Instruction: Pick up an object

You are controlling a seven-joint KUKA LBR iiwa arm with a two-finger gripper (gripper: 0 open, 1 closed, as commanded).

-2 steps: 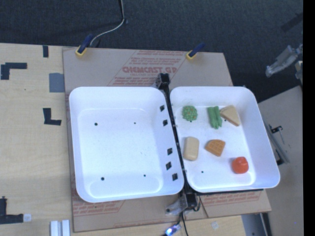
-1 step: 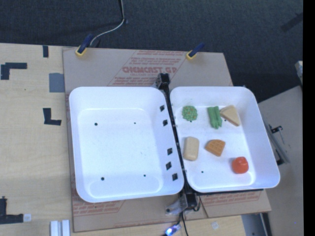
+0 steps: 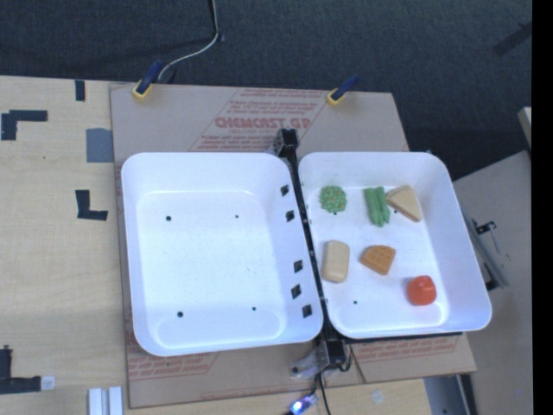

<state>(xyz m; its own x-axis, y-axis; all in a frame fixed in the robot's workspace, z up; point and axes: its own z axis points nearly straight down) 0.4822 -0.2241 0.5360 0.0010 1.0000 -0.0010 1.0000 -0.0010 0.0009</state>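
**Six little things wait in one bin**

Two white bins sit side by side on a brown board on the desk. The left bin (image 3: 207,258) has nothing to grab in it. The right bin (image 3: 449,197) has all the toys, so that is the one to pick from.

The toys lie apart from each other, and I think that makes each one easy to grab alone. At about 10 o'clock in this bin is a bumpy green ball (image 3: 333,199). Just beside it, near 12 o'clock, lies a long green pod (image 3: 376,206). A pale yellow wedge (image 3: 404,202) touches the pod at 1 o'clock. A tan, bread-like lump (image 3: 335,260) stands at 8 o'clock. An orange chunk (image 3: 378,258) sits in the middle. A small red thing (image 3: 422,290), round like a tomato, rests at 5 o'clock.

I cannot tell anything about the hand, so nothing is picked up yet.
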